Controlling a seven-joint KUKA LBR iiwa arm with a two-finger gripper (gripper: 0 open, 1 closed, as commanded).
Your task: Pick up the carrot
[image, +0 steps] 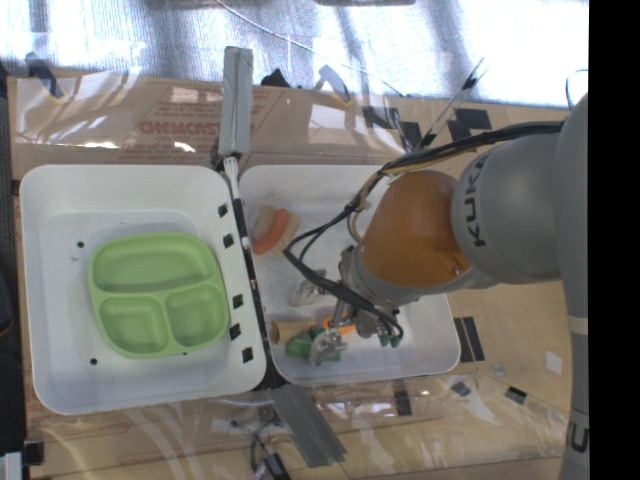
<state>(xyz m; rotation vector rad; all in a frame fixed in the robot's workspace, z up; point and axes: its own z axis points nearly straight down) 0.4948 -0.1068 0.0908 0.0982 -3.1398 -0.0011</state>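
Orange and slim with a green leafy top, the toy carrot (310, 340) lies near the front edge of the right white plastic bin (440, 343). The arm's gripper (335, 333) is down right beside it, touching or nearly so, but whether it's apart or clamped, I cannot tell. Further back sits a round orange-and-white food piece (271, 230). Over in the left white bin (50, 268), a light green divided plate (157, 294).
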